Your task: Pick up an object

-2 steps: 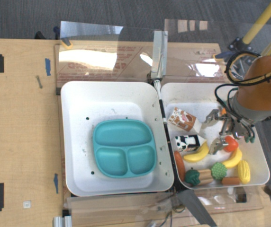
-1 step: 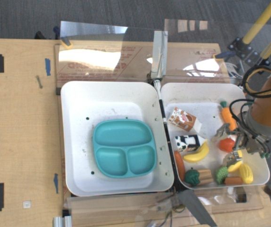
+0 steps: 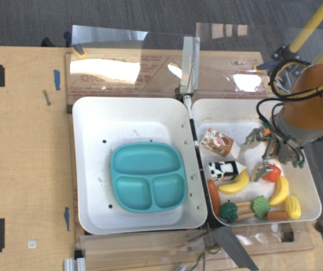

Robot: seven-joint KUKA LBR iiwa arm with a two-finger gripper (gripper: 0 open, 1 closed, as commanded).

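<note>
White plastic bins sit side by side below me. From above, my gripper (image 3: 260,154) hangs over the right bin (image 3: 311,193), fingers spread apart with nothing between them. Just beneath lie a red tomato (image 3: 272,174) and two bananas (image 3: 236,183) (image 3: 280,191), crowded close together. A black-and-white carton (image 3: 223,170) and a brown carton (image 3: 217,143) lie to the left, a carrot (image 3: 213,193) and two broccoli pieces (image 3: 228,210) (image 3: 261,206) along the near wall. A teal divided plate (image 3: 148,175) rests in the left bin (image 3: 91,123).
</note>
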